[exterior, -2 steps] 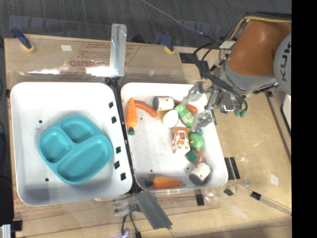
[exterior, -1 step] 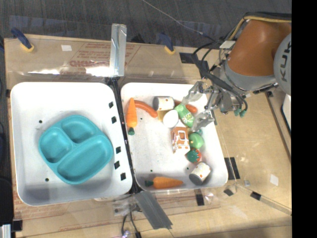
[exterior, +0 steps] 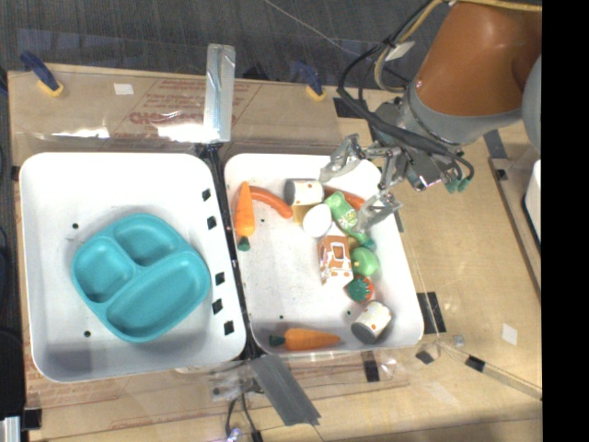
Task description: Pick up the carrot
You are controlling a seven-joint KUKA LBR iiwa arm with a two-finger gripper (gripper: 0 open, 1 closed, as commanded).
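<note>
An orange carrot (exterior: pixel 244 212) with a green stem end lies along the left wall of the right bin (exterior: pixel 276 288). A second carrot (exterior: pixel 309 340) rests against that bin's front wall. A curved orange piece (exterior: pixel 272 201) lies just right of the first carrot. My gripper (exterior: pixel 363 182) hangs over the bin's back right part, well to the right of both carrots. It is open: one finger (exterior: pixel 341 161) shows near the back wall and the other (exterior: pixel 384 203) near the right wall, and I see nothing held between them.
Several toys crowd the right bin's right half: a grey-white cylinder (exterior: pixel 304 191), a green bottle (exterior: pixel 345 214), an orange-white box (exterior: pixel 335 258), a green lump (exterior: pixel 366 262) and a white cup (exterior: pixel 372 320). A teal divided plate (exterior: pixel 140 274) sits in the left bin (exterior: pixel 55 191).
</note>
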